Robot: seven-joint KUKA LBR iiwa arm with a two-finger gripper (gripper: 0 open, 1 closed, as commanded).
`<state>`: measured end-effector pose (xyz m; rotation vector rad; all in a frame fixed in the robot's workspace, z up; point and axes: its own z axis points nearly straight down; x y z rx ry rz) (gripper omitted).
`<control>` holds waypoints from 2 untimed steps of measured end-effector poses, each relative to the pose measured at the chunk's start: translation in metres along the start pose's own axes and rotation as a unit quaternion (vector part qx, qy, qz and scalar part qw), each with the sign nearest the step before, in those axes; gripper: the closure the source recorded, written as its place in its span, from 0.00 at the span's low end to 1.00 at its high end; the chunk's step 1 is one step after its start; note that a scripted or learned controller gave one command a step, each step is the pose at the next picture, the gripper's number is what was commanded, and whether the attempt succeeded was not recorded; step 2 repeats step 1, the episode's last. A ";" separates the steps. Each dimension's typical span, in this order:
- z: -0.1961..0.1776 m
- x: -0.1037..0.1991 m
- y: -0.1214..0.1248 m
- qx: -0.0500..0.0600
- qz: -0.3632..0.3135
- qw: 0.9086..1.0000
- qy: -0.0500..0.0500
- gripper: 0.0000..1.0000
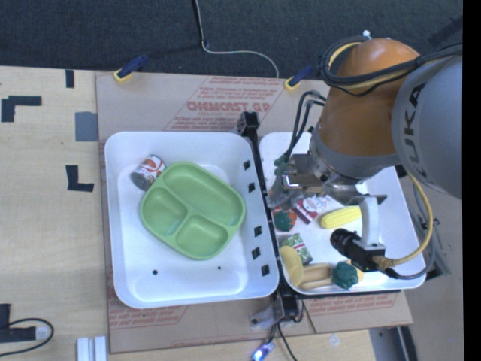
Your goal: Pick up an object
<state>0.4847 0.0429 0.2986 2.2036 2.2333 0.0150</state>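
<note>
Right bin (406,201), near edge: broccoli (346,274), banana (294,264), bun-like item (314,277); loose scatter, pick candidates
Mid: corn cob (342,216), small packet (298,244), red-green item (284,219) by divider
Above: gripper (289,180) over divider side, likely descending for pick; jaw state undeterminable, hold unconfirmed
Left bin (120,224): green tray (192,210), can (148,171)

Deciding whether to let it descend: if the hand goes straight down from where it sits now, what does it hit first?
Probably the small green and red toy in the right bin, just under the hand. Depth is unclear from this slanted view, so it could instead land on the bin floor beside it.
</note>
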 end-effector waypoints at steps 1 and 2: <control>-0.114 -0.004 0.001 -0.001 0.005 1.000 -0.001 1.00; -0.114 -0.004 0.001 -0.001 0.005 1.000 -0.001 1.00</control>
